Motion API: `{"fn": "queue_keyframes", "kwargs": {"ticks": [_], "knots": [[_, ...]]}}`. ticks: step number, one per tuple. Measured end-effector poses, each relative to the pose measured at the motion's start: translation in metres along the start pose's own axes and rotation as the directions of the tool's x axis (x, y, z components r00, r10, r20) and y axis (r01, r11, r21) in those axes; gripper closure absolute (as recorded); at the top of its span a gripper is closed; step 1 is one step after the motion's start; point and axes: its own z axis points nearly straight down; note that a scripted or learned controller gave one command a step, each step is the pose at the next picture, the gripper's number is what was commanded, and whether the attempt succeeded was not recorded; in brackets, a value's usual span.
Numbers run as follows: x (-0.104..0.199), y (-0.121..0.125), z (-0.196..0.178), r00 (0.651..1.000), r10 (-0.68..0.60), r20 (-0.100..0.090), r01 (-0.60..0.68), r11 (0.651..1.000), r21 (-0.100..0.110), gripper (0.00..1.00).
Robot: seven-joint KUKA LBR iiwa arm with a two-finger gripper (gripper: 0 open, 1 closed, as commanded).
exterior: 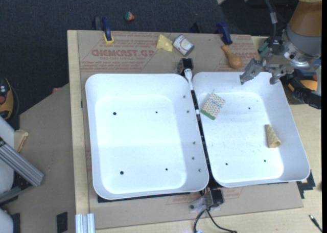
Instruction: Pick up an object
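The gripper point(262, 72) hangs over the far right corner of the right bin point(240, 173), its two fingers spread apart and holding nothing. In that bin, a patterned packet point(212, 106) lies tilted near the left wall, and a tan cone point(272, 136) rests near the right wall. The left bin point(102, 94) sits just beside it on the bench point(82, 58).

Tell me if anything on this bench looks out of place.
Several small things lie on the brown board behind the bins, not in them: a yellow wedge, a small box and a tan wooden piece. One tiny item sits on the dark floor beyond the board.
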Motion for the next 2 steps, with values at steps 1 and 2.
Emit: {"fn": "queue_keyframes", "kwargs": {"ticks": [1, 2], "knots": [[0.0419, -0.0293, -0.13, 1.0, -0.005, 0.002, 0.005, 1.0, -0.017, 0.0], [0.0398, -0.0288, -0.1322, 1.0, -0.002, 0.003, 0.002, 1.0, -0.008, 1.0]]}}
